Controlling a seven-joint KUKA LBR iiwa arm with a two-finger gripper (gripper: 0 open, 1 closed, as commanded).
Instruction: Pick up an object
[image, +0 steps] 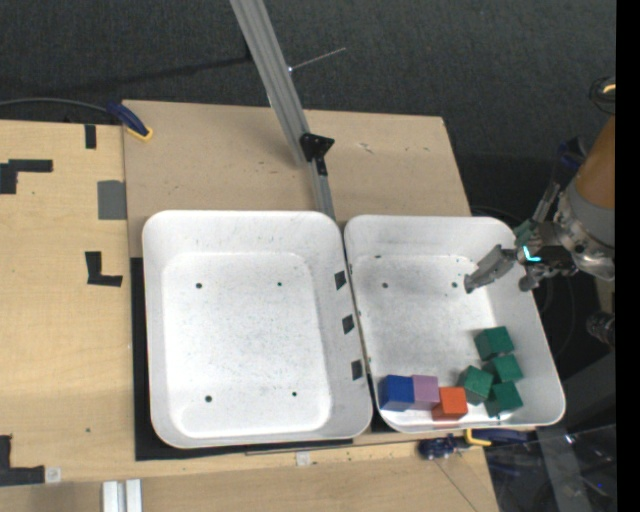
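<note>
In the right bin (420, 232), several small blocks lie along the front right corner. They are a blue block (397, 390), a purple block (425, 389), an orange block (452, 402) and several green blocks (494, 343). My gripper (505, 276) hangs over the bin's right rim, behind the green blocks and apart from them. It is open, its fingers are spread, and nothing sits between them.
The left bin (240, 225) stands beside the right one. A slanted metal rail (285, 90) with a black clamp runs down to the gap between the bins. The wooden bench (60, 300) stretches to the left.
</note>
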